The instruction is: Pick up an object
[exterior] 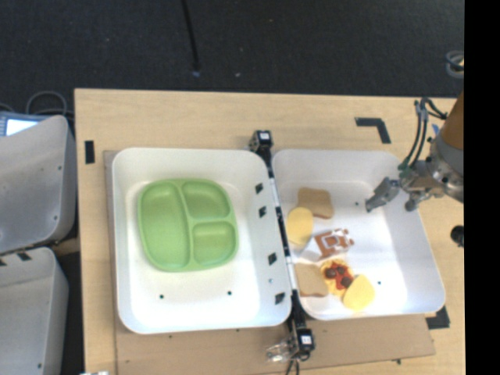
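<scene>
The right bin [406,287] holds several toy food pieces. A brown toast slice [315,202] lies at the back, with a pale yellow round piece [299,225] just in front of it. A brown and white piece [334,242] sits mid-bin. Nearer the front lie a second toast slice [311,280], a red piece [337,272] and a yellow round piece [358,293]. My gripper [395,197] hangs over the bin's back right part, open, with nothing between its fingers. It is well to the right of the toast slice.
The left bin [125,287] bears a green divided plate [188,224]. A black-clipped divider [277,225] runs between the two bins. Bare white floor shows in the right half of the right bin, under the gripper.
</scene>
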You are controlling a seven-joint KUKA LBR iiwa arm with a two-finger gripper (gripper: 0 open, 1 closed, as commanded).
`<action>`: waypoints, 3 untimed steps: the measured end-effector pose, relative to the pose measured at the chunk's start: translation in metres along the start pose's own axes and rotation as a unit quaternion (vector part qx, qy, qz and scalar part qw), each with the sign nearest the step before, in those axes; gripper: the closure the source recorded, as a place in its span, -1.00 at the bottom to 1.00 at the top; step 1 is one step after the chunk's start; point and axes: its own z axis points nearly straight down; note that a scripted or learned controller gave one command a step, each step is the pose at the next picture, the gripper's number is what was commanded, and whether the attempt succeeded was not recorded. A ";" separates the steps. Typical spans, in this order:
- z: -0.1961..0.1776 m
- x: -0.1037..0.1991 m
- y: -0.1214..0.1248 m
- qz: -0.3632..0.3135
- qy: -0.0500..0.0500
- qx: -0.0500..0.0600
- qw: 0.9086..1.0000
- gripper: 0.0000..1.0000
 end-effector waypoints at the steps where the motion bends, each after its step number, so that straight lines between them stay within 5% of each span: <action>1: 0.063 0.001 0.001 0.002 0.000 0.000 1.000 -1.00; 2: 0.094 0.000 0.002 0.003 -0.001 -0.004 1.000 -1.00; 3: 0.085 -0.001 0.002 0.004 -0.001 -0.004 1.000 1.00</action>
